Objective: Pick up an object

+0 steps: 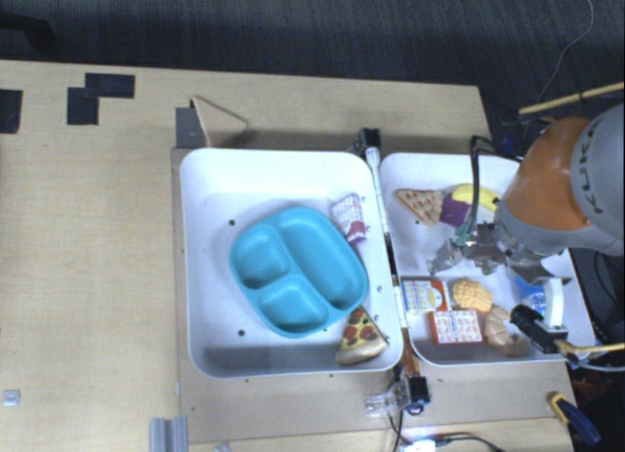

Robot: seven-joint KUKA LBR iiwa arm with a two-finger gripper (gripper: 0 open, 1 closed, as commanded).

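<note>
In the right bin [586, 318], the gripper [467, 248] hangs over the middle of the floor, amid a scatter of toy food; whether it is spread or pressed together cannot be told from above, and nothing shows between its tips. Closest beneath it lies a yellow, bumpy corn piece [473, 295], short and rounded, its long axis running roughly left to right. Just left of that is a small printed carton [422, 295], and below them a red-and-white box [456, 326] lying flat, long side across the bin. A tan roll [501, 329] sits beside the box. Toward the far wall, a waffle-patterned pizza wedge [418, 204] points down and right, next to a purple block [454, 210] and a yellow piece [474, 194].

The left bin [205, 245] carries a blue divided tray [296, 269] set on a slant, a small wrapper [349, 216] at its upper right, and a pizza slice [360, 335] at its lower right corner.
</note>
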